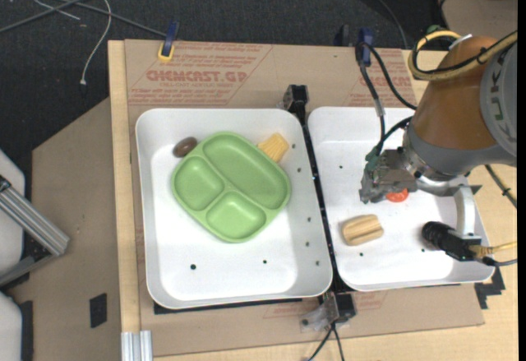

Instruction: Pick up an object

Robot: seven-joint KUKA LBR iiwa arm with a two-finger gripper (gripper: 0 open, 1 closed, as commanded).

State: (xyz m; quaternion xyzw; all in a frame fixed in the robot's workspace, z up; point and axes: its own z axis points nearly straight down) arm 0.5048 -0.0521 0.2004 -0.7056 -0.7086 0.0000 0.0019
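Tan and rounded, the bread roll (362,229) lies in the right bin (345,269), just below the gripper (376,187) and apart from it. It looks light and a little soft, so I would take it across its short width, gently. Beside the gripper lies a small red piece (399,196). Whether the gripper is wide or narrow I cannot tell. Left of the roll, the other bin (214,281) holds a green tray (232,185), a brown lump (185,147) and a yellow block (274,146).

Divided plate (231,184) in left bin (164,269); bread roll (362,229) in right bin (345,137).
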